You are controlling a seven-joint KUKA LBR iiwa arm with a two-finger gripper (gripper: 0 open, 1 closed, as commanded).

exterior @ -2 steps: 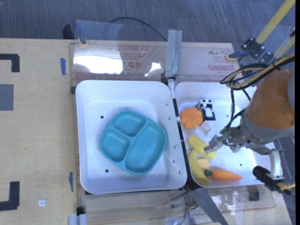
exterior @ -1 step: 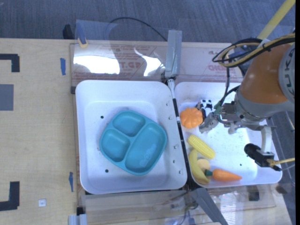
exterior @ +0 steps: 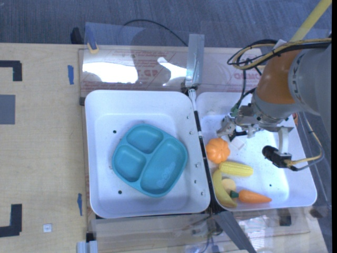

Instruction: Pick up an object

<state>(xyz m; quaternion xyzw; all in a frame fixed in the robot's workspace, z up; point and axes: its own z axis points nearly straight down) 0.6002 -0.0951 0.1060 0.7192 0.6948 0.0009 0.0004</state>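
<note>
Camera view from above: arm comes in from the right of the frame, and the hand [exterior: 231, 126] hovers low in the right bin [exterior: 300, 188], just above the little orange pumpkin [exterior: 217, 150]. Can't tell if it's released or clenched from this angle. Corn cob [exterior: 236, 168], banana [exterior: 220, 187] and carrot [exterior: 254, 197] sit bunched at lower centre, probably why it's aiming at that cluster. Blue divided plate [exterior: 150, 159] sits alone in the left bin [exterior: 100, 141].

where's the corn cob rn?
Camera view: the corn cob lies in the right bin, just below the orange pumpkin and above the carrot.
</note>
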